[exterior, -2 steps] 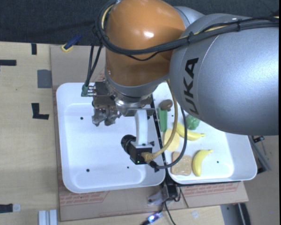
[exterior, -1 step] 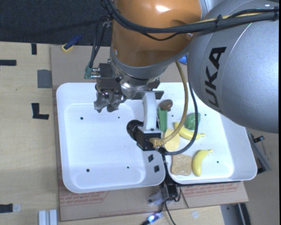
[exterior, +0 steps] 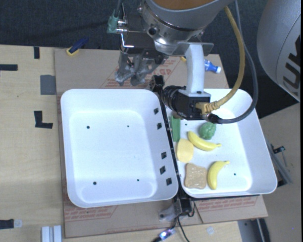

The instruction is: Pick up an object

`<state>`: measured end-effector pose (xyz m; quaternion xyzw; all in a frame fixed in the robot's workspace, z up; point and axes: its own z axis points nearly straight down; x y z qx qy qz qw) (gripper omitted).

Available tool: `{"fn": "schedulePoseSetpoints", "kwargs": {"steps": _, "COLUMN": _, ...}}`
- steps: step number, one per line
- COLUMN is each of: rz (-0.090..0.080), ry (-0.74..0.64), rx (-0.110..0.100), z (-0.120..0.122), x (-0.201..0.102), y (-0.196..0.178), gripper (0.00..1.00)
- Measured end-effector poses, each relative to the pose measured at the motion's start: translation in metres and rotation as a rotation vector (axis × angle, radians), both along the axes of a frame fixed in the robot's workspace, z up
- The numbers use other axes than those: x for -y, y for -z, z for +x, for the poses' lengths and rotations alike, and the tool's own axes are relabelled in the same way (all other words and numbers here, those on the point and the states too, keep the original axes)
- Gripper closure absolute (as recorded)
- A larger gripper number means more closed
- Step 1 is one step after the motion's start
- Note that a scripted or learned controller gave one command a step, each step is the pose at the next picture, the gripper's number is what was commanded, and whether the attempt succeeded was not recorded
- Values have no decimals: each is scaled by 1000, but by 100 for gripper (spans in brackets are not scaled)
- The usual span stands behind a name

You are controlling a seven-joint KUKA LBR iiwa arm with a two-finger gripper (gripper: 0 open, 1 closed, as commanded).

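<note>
You see the gripper [exterior: 134, 74] beyond the left bin's [exterior: 70, 135] far rim; whether it is clenched or released cannot be told. In the right bin [exterior: 252, 150], two bananas [exterior: 204, 143] lie near a green piece [exterior: 208, 130], a yellow piece [exterior: 185, 150] and a cracker [exterior: 195, 176].

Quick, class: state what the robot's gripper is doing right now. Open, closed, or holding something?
Gripper: above the bench behind the left bin; open or closed cannot be told, and nothing is visibly held.
</note>
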<state>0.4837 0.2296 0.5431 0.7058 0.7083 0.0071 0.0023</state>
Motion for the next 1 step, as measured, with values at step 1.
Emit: {"fn": "schedulePoseSetpoints", "kwargs": {"steps": 1, "rz": -16, "ry": 3, "rx": -31, "z": -3, "x": -3, "y": 227, "gripper": 100}}
